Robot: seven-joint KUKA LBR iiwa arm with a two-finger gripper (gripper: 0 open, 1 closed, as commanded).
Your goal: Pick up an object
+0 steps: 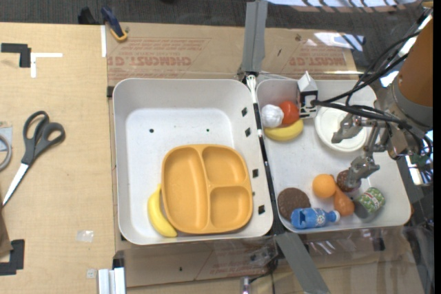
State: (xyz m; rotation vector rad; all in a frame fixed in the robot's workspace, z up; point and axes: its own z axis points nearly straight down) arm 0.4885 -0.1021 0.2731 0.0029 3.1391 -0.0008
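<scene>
Blue plastic bottle (313,218) lies at the near edge of the right white bin (393,217), beside an orange ball (324,185). Above that ball, the claw (350,179) hovers for descent; its finger state cannot be determined.

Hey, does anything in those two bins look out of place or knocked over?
Mostly tidy. One oddity: a banana in the left bin lies partly tucked under the orange tray. The blue bottle lies on its side.

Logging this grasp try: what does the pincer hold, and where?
Cannot be told: the pincer sits low among the right bin's objects, nothing visibly between its tips.
</scene>
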